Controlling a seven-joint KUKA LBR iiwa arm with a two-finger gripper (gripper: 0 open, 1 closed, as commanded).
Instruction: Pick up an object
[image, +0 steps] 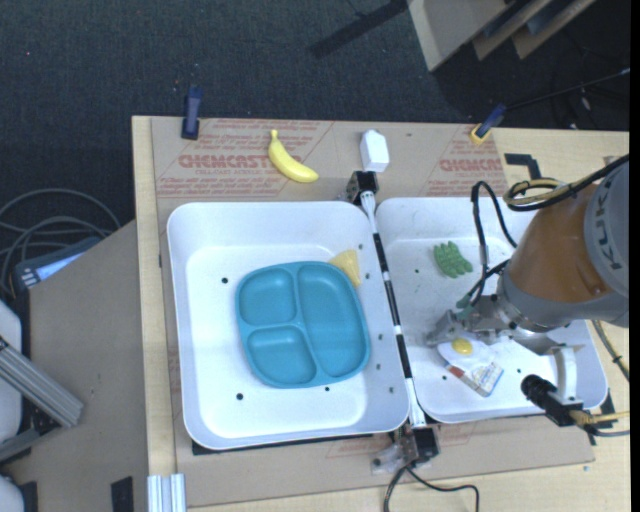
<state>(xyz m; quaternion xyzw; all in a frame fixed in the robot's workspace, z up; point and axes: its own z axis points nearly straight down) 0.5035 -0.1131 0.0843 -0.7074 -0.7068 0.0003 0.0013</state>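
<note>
Left bin: a shallow white plastic bin is sitting on the left; one turquoise plastic plate with three compartments is lying flat near its middle; one small pale yellow wedge-shaped piece is touching the plate's upper right edge, partly tucked behind it, so its full shape is hard to make out.
Bench top: one yellow toy banana is lying on the printed cardboard above the left bin, well apart from both bins.
Right bin: a second shallow white plastic bin is sitting just beside the first; one green bumpy toy piece is resting in its upper part; one small round yellow object is lying near the middle; one small clear packet with a red end is lying just below it, too small to identify.
Hidden: the arm is covering the right side of this bin; the bin's far right wall is cut off behind it.
Arm: the grey arm with the orange band is reaching in from the right, bending downward over the right bin.
Gripper: the two-finger gripper is hanging low, just above and touching or nearly touching the round yellow object; whether it is spread or closed I cannot tell; nothing is visibly caught in it.
</note>
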